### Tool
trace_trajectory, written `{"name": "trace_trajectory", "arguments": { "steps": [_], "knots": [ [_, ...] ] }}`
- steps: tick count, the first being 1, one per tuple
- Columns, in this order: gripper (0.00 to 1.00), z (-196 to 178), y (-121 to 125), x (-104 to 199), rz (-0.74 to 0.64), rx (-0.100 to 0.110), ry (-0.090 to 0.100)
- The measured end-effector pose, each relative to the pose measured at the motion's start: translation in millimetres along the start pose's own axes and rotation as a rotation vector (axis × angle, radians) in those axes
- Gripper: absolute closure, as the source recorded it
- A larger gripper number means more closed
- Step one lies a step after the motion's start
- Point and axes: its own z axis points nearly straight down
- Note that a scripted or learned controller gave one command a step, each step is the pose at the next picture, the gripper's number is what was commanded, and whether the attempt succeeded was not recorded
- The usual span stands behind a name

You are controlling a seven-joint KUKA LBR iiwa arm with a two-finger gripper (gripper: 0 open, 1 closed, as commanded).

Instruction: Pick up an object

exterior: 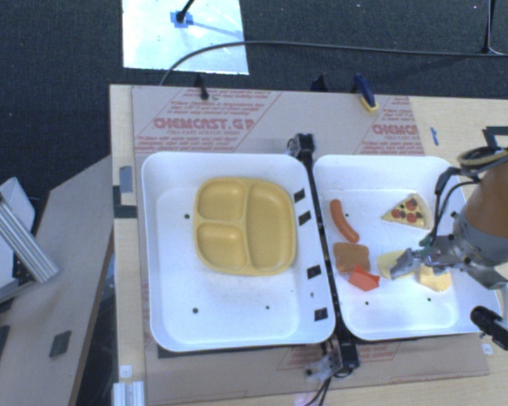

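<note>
The right bin [406, 331] holds several toy foods. An orange sausage [343, 220] lies at its left and a pizza slice [407, 212] towards the back. A brown slab [351, 255] sits in the middle with a red wedge [364, 280] just in front of it. My gripper [409, 265] hangs low over the bin's right half, directly at a pale yellow piece [389, 263] whose left end pokes out from under it. A second yellow piece [437, 281] lies just right of the gripper, partly under the wrist.
The left bin [173, 311] holds a yellow divided plate [244, 225]. A black hinge strip [317, 244] runs between the bins. The grey arm with its orange band [495, 214] covers the right bin's right edge. Cables and a blue clamp [366, 91] lie behind the bins.
</note>
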Motion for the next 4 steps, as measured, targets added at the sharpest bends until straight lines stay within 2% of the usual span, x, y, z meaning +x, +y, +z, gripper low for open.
{"name": "trace_trajectory", "arguments": {
  "steps": [1,2,3,4],
  "knots": [
    [0.0,37.3,3.5,-1.8,0.001,-0.014,-0.007],
    [1.0,25.4,4.8,-1.7,-0.001,-0.017,-0.007],
    [1.0,-31.6,16.0,1.2,-0.004,-0.01,-0.003],
    [1.0,-90.2,15.5,10.1,-0.005,-0.011,-0.003]
  ]
}}
